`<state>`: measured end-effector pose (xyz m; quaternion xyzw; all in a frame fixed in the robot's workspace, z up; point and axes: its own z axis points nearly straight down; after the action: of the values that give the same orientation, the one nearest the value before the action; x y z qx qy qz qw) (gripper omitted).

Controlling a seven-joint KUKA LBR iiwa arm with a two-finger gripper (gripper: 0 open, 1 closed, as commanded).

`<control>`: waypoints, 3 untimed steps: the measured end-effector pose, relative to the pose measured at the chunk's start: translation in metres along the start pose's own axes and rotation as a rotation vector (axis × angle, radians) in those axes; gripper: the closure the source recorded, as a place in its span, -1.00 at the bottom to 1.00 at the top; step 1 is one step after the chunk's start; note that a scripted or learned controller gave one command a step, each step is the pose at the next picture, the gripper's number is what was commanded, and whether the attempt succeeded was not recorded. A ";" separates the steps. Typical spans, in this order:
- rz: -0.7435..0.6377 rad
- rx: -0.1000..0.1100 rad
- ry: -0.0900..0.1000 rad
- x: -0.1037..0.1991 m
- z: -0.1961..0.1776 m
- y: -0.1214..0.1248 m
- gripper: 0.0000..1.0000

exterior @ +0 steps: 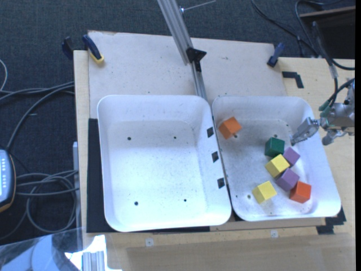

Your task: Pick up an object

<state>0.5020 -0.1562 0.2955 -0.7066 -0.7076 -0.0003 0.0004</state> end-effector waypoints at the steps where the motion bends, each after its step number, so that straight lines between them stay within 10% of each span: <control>1: 0.000 -0.001 0.000 0.000 0.000 0.000 -1.00; 3: 0.001 0.006 0.002 0.005 0.098 -0.008 -1.00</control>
<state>0.4935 -0.1506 0.1977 -0.7070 -0.7072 0.0013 0.0033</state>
